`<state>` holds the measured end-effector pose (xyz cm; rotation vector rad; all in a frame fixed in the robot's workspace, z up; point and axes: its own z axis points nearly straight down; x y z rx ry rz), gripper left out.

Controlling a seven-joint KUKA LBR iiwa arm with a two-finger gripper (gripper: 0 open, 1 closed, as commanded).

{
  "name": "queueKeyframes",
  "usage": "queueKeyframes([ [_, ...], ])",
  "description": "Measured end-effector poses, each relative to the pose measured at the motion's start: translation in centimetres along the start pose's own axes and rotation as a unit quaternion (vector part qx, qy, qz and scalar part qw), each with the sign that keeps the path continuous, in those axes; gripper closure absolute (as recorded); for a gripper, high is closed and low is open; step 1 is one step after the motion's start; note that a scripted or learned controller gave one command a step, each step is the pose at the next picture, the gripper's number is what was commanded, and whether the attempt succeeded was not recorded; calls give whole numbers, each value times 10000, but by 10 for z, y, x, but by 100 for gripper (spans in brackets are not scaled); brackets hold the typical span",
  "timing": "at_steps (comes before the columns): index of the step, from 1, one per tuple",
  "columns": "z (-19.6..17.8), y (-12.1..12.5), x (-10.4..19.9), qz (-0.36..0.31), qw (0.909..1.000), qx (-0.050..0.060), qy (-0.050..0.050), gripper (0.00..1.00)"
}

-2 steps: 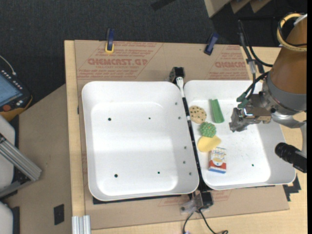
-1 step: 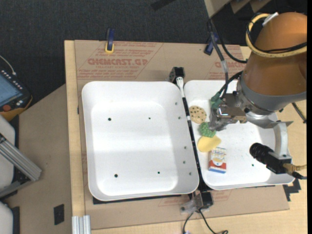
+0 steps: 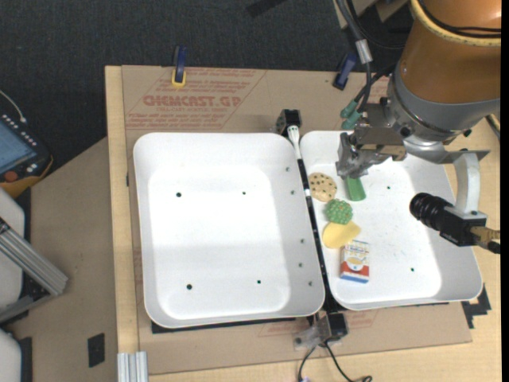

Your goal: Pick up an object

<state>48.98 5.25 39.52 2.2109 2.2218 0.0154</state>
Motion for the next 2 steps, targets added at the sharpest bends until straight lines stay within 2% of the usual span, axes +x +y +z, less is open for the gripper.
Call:
queueKeyframes([
  [1, -28, 49, 43, 1, 10000, 25, -2, 100],
  [2, 39, -14, 31, 36, 9999, 115, -17, 100],
])
